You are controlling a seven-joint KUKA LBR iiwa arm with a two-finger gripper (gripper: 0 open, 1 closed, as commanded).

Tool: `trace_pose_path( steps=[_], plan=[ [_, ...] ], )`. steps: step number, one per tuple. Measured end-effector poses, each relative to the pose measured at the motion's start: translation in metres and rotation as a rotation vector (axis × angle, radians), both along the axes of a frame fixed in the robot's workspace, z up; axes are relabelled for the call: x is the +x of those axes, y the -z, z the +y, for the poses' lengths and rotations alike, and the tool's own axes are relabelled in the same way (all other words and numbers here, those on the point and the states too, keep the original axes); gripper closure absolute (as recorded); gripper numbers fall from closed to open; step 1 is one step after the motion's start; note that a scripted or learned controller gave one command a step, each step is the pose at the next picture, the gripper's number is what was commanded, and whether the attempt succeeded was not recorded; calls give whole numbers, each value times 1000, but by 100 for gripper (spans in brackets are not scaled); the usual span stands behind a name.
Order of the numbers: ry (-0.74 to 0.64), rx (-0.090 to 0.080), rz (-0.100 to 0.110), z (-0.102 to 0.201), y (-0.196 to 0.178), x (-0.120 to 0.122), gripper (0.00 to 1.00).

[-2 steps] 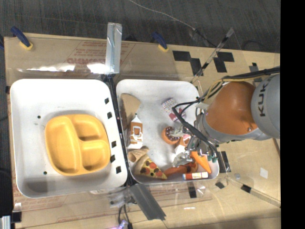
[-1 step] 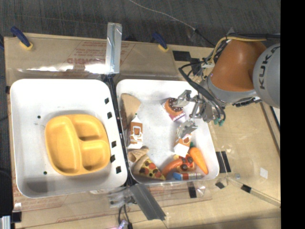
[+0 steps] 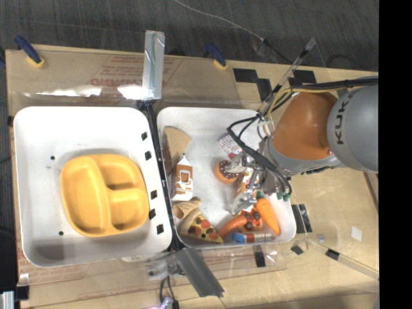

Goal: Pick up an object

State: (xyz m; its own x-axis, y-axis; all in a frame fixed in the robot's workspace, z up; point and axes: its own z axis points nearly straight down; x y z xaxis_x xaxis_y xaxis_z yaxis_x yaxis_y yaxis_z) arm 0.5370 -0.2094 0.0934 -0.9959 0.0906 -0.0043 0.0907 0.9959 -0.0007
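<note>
Both bins, the left bin [image 3: 32,172] and the right bin [image 3: 206,122], are seen to be of smooth white plastic with a soft sheen. A glossy yellow plastic tray [image 3: 103,193] is shown with moulded compartments. The bench [image 3: 360,250] is surfaced in matt, cardboard-like brown sheet, with clear shiny film laid near the top. The arm's orange band [image 3: 308,126] appears glossy, the grey casing [image 3: 360,131] satin. The carrot [image 3: 267,215] and pizza slice [image 3: 199,227] look like smooth toy plastic.

carrot [image 3: 268,216]: orange, lying tilted, right bin's lower right corner
donut [image 3: 226,170]: orange ring, flat, mid-bin
pizza slice [image 3: 200,226]: flat, lower left of the bin
milk carton [image 3: 184,178]: on its side, near the left wall
</note>
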Motion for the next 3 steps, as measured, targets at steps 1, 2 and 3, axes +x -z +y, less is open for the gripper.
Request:
trace_pose_path(
  steps=[1, 2, 3],
  plan=[
    [-2, 0, -5, 11, -1, -28, 0],
    [253, 3, 3, 42, 1, -45, 0],
    [70, 5, -15, 5, -3, -52, 0]
  ],
)
